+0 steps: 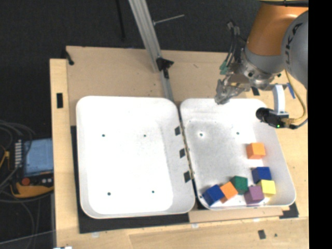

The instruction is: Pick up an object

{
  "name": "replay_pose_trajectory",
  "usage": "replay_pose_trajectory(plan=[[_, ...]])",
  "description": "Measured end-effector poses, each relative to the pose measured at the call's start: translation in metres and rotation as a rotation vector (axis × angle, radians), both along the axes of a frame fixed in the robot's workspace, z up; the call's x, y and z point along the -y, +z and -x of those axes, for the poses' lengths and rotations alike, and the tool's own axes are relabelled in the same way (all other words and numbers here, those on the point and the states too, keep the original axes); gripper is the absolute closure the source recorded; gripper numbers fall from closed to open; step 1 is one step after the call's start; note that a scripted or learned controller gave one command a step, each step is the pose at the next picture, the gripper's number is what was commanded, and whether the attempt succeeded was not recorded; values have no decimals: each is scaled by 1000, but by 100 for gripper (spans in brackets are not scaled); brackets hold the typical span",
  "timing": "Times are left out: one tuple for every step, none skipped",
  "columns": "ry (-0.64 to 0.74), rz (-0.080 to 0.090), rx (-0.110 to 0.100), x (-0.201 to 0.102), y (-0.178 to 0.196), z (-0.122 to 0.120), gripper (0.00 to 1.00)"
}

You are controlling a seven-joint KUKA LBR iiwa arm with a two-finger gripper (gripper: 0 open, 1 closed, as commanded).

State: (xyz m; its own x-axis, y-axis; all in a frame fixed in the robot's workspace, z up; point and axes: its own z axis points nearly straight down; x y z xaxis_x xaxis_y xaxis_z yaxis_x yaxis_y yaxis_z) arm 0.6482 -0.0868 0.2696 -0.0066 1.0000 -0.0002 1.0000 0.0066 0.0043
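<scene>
Task objects: 7 small blocks, all in the right bin [207,113], clustered at its near-right corner, well apart from the gripper [224,96]. They look like matte solid-colour blocks, roughly cubic, with flat faces and crisp edges.

- orange block [256,150]: alone, closest of the lot to the fingertips but still far off, toward the near-right from them.
- dark blue block [261,174]: further along the same line, with a yellow block [268,187] touching its near side.
- purple block [253,194]: just beside the yellow one.
- green block [240,183], second orange block [228,190], blue block [213,194]: a tight diagonal row, touching, the farthest from the fingertips.

Gripper: metallic, dark linkage, hanging over the far rim of the right bin near its middle. Nothing between the fingertips. Fingers are too blurred and small; can't tell whether they're spread or closed.

Arm: glossy orange band [272,22] above a grey wrist, with loose cables along it.

Bins: both shallow white plastic with rounded corners and a lightly speckled floor. The left bin [93,113] sits edge to edge with the right one, joined by small black clips. The bench [104,66] is flat tan board.
</scene>
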Motion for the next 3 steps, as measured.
replay_pose_trajectory(plan=[[0, 0, -4, -60, -12, 3, 100], [-4, 0, -5, -100, -13, 2, 100], [0, -1, -2, -149, -10, -1, 100]])
